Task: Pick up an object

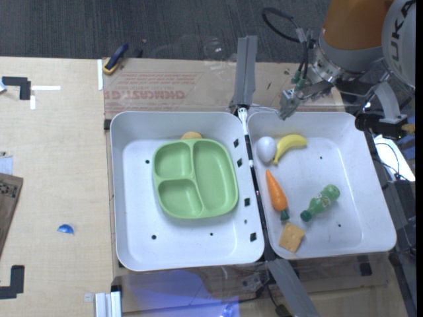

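Banana sits just below and slightly left of the gripper, long axis slanting up to the right

The gripper [289,105] is seen hanging over the back rim of the right bin [370,243], near that bin's back-left corner; whether anything is pinched can't be told, it's too small and cluttered there. The banana [289,145] is probably the nearest pick: yellow, curved, lying by the back-left corner right beside a white egg [265,148]. Further toward the front edge a carrot [275,189], a green bottle [321,202] and a tan block [291,237] are spread out. A green divided plate [195,177] is parked in the left bin [132,243].
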Tool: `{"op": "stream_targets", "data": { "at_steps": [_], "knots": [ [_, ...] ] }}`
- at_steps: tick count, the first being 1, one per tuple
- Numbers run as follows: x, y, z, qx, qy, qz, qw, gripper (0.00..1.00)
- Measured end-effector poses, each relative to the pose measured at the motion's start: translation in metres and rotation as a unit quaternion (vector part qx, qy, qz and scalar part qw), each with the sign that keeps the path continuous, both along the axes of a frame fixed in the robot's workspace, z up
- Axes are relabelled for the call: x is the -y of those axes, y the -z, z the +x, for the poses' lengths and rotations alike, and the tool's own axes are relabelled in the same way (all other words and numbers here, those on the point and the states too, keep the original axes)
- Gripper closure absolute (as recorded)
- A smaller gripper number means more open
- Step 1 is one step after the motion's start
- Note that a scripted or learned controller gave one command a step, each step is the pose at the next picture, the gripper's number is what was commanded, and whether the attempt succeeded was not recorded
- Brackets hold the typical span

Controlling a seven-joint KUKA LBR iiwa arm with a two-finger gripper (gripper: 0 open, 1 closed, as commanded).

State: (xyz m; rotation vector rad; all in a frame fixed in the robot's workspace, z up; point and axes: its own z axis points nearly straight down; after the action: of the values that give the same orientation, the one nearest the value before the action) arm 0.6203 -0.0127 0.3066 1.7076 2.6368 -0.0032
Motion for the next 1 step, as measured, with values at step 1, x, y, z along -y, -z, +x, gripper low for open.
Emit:
{"op": "stream_targets", "data": {
  "at_steps": [1],
  "knots": [
    [0.0115, 0.0997, -0.0791, -0.001, 0.11, 0.0, 0.9939, 1.0]
  ]
}}
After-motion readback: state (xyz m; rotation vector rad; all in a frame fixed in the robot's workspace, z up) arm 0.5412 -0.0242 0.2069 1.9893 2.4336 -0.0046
